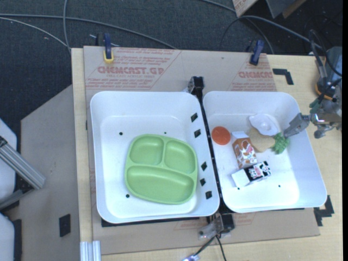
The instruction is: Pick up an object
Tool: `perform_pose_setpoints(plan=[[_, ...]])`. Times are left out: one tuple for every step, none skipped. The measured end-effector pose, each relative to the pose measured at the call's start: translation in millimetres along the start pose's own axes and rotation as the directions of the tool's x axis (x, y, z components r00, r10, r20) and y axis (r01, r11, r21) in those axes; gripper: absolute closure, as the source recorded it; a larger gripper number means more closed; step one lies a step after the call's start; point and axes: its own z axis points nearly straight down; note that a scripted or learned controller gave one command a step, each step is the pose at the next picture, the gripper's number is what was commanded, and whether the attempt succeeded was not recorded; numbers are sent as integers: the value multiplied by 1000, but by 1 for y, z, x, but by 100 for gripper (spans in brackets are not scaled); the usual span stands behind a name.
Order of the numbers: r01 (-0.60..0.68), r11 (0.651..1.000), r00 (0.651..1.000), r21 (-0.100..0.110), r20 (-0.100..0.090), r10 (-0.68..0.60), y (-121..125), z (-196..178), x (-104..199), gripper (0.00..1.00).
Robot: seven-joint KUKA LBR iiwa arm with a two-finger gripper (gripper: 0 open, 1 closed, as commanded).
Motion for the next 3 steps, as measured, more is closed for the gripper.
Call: perform_pose_setpoints(plan=[[1, 1000, 1000, 6, -3, 0, 0, 61, 8, 0], [0, 1000, 1000, 5, -2, 0, 3, 105, 9, 0], [0, 1000, 1000, -3, 2, 0, 3, 142, 14, 0]])
